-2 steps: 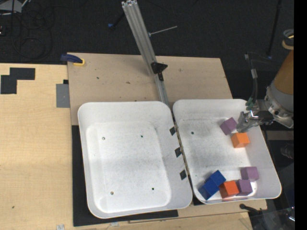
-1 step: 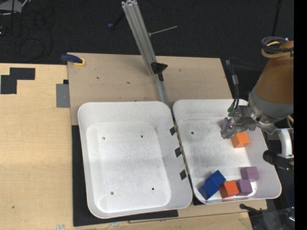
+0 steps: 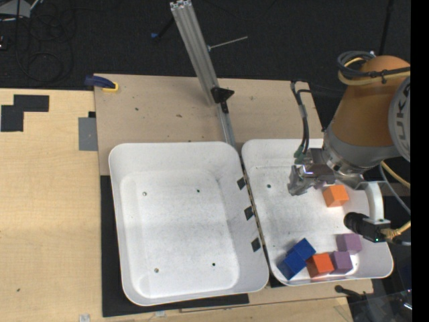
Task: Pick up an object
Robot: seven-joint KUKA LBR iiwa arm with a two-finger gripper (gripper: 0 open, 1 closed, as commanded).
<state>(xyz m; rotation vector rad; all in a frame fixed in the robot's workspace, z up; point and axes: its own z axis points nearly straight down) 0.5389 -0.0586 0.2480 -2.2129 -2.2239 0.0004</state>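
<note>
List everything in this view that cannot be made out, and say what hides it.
- Tool: small and blurred in the camera view; its jaw state cannot be told.
- Small orange block beside the tool: partly covered by the arm's wrist; contact cannot be judged.
- Right white bin: its far right wall is hidden behind the grey-and-orange arm.
- Purple blocks near the bin's front corner: a black fitting overlaps them, so their count is unclear.
</note>
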